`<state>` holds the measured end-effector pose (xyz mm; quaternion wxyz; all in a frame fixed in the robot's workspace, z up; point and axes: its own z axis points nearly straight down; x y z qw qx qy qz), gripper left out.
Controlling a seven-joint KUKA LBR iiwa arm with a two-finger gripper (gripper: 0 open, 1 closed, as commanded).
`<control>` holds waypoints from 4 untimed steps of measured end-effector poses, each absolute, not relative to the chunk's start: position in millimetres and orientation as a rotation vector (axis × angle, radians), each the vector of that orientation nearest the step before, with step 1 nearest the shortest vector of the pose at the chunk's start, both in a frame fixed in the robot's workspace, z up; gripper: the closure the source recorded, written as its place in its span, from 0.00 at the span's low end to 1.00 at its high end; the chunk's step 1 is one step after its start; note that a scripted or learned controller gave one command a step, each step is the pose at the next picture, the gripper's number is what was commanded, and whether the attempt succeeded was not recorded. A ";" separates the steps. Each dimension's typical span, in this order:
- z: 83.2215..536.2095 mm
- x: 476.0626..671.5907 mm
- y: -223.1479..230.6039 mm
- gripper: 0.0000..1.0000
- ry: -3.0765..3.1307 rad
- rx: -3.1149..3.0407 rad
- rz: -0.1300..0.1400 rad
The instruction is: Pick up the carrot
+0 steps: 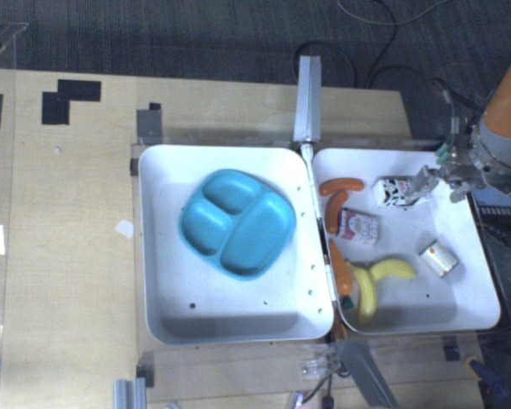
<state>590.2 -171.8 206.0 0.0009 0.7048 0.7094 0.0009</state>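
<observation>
Carrot point(340, 273), a slim orange taper with a smooth skin, lies along the left wall of the right bin point(481, 262), touching the curved yellow bananas point(376, 281) and well apart from the gripper point(436, 177) at the bin's far right corner. Whether that gripper is spread or clenched cannot be told; nothing sits between its fingers. Print on the small red-and-white packet point(358, 226) is too blurred to read.

The carrot point(341, 268) lies along the right bin's point(481, 262) left wall, touching the bananas point(376, 281); the arm point(502, 130) hangs over that bin's far right corner.
</observation>
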 end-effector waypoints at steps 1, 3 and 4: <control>298.5 594.1 -205.4 0.00 2.322 2.107 0.005; 116.1 633.3 -99.6 0.00 2.133 2.271 0.031; 185.0 602.8 -26.9 0.00 2.154 2.283 0.006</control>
